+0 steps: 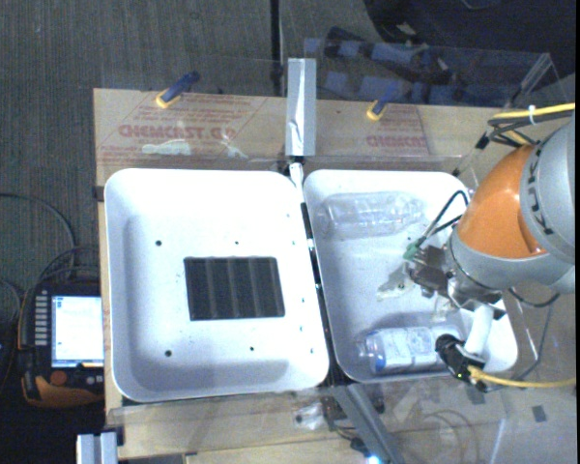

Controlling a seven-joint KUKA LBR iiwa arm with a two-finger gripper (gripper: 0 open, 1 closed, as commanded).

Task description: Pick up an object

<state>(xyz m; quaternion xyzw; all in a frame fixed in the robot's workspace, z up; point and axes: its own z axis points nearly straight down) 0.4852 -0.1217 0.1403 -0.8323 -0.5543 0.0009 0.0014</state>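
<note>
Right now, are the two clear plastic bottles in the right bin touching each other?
Apart. The camera view shows the upper bottle near the far wall, the lower bottle near the front, with bare bin floor between.

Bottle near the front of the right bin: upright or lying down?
Lying down. The clear plastic bottle rests on its side on the right bin floor, long axis running left-right.

the arm (551,196) has a smooth grey shell, with a broad, rounded orange band (498,218) above the wrist. below the band sits a darker metal wrist block (435,274) with a small green part and thin black cables looping off it, then a white piece (478,332) ending in a black fitting. yellow cables (532,114) run along the arm's top and bottom.
</note>
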